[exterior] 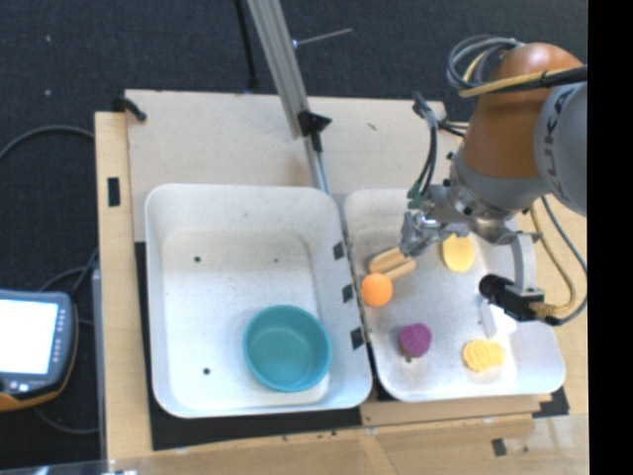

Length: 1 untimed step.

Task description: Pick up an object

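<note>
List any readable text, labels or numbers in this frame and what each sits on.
"KU": partial dark letters running down the grey arm casing, cut off at the frame edge.
Pendant screen at the left edge: lit white, contents too washed out to read.
No lettering is legible on the white bins, the teal bowl or the items in the right bin.

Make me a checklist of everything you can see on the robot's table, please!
Surface: tan bench with two white bins, left bin and right bin.
Job's things: in the right bin, a tan piece, orange ball, purple piece, yellow disc, yellow ridged piece.
Clutter: teal bowl in the left bin.
Grippers: gripper low over the right bin, just above the tan piece; too blurred to tell its state.
Cables: grey loops on the arm, yellow cable at its side.
Surroundings: metal pole, dark floor, a screen.
</note>
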{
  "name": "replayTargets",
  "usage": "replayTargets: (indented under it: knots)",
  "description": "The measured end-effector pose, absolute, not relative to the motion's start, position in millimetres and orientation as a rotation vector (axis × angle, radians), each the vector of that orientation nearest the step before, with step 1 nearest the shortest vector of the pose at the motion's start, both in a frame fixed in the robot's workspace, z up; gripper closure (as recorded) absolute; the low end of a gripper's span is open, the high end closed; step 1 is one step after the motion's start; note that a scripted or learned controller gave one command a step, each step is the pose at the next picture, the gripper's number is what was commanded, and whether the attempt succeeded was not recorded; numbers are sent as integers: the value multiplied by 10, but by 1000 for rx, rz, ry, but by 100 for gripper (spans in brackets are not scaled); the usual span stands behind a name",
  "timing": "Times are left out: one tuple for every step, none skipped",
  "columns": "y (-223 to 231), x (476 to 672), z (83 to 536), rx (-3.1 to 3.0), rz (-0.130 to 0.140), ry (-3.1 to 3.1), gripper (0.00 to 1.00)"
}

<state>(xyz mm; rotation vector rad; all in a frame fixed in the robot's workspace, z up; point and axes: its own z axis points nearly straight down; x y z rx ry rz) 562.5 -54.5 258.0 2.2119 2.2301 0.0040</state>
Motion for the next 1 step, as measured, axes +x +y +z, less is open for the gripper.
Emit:
replayTargets:
  knots:
    - [-117, 5744, 2479, 2214, 1, 2227, 100]
